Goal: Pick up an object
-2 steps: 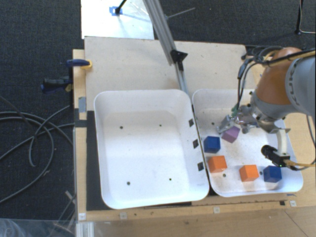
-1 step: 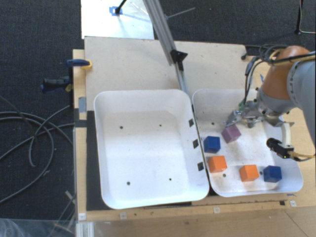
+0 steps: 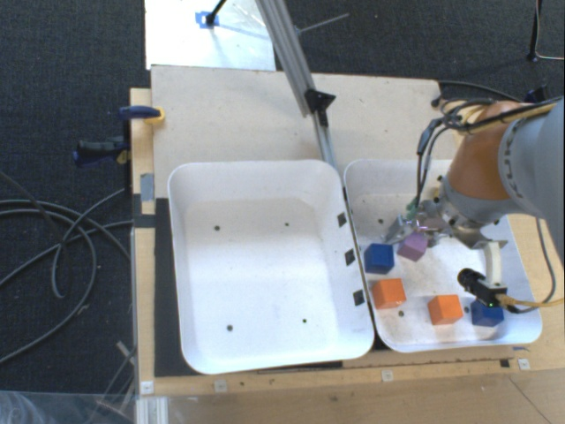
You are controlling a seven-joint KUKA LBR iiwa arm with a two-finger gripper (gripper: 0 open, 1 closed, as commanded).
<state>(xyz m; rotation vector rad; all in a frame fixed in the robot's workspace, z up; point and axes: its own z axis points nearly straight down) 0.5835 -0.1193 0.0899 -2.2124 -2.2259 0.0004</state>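
In the camera view the arm (image 3: 494,162) reaches in from the right over the right bin (image 3: 375,177). Its gripper (image 3: 413,230) is low over the middle of that bin, towards the wall it shares with the left bin (image 3: 181,188). A purple block (image 3: 412,247) lies right at the gripper's tip, touching it or very nearly. The wrist's metal parts crowd that spot, so I cannot tell how wide the gripper stands or whether it has hold of the block. Just beside the purple block, closer to the shared wall, sits a blue block (image 3: 380,256). An orange block (image 3: 388,292) lies nearer the front edge, a second orange block (image 3: 445,308) lies further right along that edge, and another blue block (image 3: 486,313) sits in the front right corner, partly covered by a black fitting (image 3: 472,281). I judge this to be the grasping step, with the purple block as the likely target and no lift yet evident. The next move calls for a firm closure on that block alone, clear of the neighbouring blue one, then a straight rise clear of the bin floor.
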